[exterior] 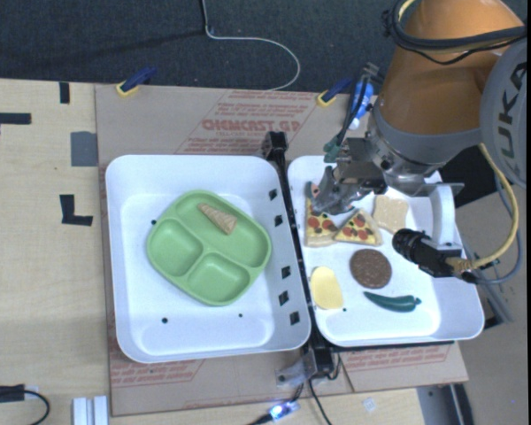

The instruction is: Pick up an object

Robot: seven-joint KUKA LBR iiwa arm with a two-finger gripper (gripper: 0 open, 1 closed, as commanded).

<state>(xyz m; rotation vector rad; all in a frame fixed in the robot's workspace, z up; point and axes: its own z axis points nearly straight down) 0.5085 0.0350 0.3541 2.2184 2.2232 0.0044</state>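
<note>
My gripper (330, 198) hangs low over the back left part of the right bin (451, 326), right above two pizza slices (341, 228). Its dark fingers point down at the slices' far edge. Also in that bin lie a pale bread slice (390, 212), a round brown patty (370, 269), a yellow piece (327, 288) and a dark green pepper (392, 301). In the left bin (142, 326) rests a green divided plate (209, 248) with a tan cone (219, 218) in its back compartment.
A black divider with clips (283, 237) runs between the two bins. The arm's orange band and grey body (442, 69) loom over the right bin's back. A black cable fitting (420, 251) sticks out over the bin's right side.
</note>
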